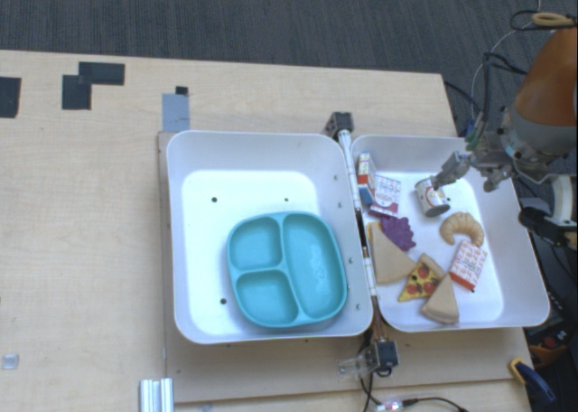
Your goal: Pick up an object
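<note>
Right bin [533, 306] — the gripper [449, 173] hangs over a small can [432, 197]; whether its fingers are open or closed cannot be told. Close by lie a croissant [463, 227], pizza slice [420, 280], bread wedge [442, 302] and purple grapes [398, 230]. Left bin [194, 220] — a blue divided plate [286, 268].

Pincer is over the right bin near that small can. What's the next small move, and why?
Probably lower the pincer a little onto the small can. It hangs just above and to the right of the can, which lies apart from the croissant and the carton, so there is room around it. Nothing shows between the fingers yet.
</note>
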Controlling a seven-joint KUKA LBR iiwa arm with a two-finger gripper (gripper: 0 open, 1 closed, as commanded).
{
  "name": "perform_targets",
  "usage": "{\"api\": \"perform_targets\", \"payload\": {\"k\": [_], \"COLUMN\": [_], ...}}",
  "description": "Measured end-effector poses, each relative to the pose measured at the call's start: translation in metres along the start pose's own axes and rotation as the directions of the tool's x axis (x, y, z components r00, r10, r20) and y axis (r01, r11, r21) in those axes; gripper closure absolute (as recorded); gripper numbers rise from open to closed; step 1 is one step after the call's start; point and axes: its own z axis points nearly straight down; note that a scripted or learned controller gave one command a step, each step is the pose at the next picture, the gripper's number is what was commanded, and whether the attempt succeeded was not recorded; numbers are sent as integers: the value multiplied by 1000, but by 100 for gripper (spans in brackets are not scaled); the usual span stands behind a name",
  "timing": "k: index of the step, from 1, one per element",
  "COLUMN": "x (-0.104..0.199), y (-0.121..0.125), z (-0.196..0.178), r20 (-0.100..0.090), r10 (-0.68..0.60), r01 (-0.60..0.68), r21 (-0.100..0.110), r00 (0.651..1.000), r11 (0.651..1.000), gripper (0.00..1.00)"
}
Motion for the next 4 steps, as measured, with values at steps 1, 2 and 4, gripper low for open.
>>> {"api": "perform_targets", "payload": {"k": [1,2,4], "x": [-22,1,-39], "y": [5,-59,24], "z": [107,106,107], "r20": [1,1,2], "r10": [2,3,-1], "r01": [-2,-3,1], "r21": [-3,-3,-4], "r00": [1000,1000,1000], "r11": [1000,1000,1000], "gripper": [0,0,100]}}
